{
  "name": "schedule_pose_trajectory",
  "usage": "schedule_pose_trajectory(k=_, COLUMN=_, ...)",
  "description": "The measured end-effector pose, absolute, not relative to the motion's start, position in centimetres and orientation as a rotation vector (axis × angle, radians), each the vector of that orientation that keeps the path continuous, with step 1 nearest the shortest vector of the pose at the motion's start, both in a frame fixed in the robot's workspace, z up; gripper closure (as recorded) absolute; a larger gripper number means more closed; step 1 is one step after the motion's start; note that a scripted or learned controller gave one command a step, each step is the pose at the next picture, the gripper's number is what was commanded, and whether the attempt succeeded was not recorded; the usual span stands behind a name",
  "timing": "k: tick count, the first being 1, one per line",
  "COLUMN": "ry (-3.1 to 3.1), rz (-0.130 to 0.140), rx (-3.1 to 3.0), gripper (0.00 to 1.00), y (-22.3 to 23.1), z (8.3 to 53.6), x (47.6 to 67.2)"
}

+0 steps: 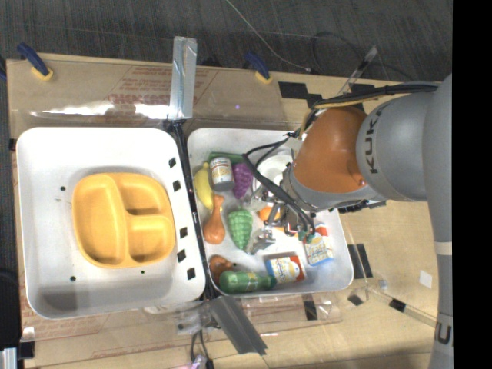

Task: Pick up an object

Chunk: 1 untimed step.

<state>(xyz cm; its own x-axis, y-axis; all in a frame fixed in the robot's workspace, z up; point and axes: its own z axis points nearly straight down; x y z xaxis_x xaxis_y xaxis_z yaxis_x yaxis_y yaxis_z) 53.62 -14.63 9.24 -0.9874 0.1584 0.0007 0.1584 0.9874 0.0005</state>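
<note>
The right bin (231, 141) holds several toy foods: a yellow banana (202, 188), a small jar (221, 171), purple grapes (243, 177), a green ridged vegetable (240, 227), an orange drumstick-like piece (215, 223), a green bottle (246, 282), a labelled can (284, 268) and a small blue-and-white carton (317, 250). My gripper (270, 227) reaches down into the middle of this bin, just right of the green vegetable. The orange wrist band and cables hide much of it.
The left bin (46, 152) holds a yellow divided tray (123, 217). Brown cardboard covers the bench around both bins. Blue clamps (36, 60) sit at the far edge. The grey arm (400, 144) fills the right side above the right bin.
</note>
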Motion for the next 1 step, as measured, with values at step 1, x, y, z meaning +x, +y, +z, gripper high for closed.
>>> schedule_pose_trajectory(k=1, ry=-3.134, rz=0.000, rx=-0.238, gripper=1.00, y=-14.53, z=10.34, x=53.80)
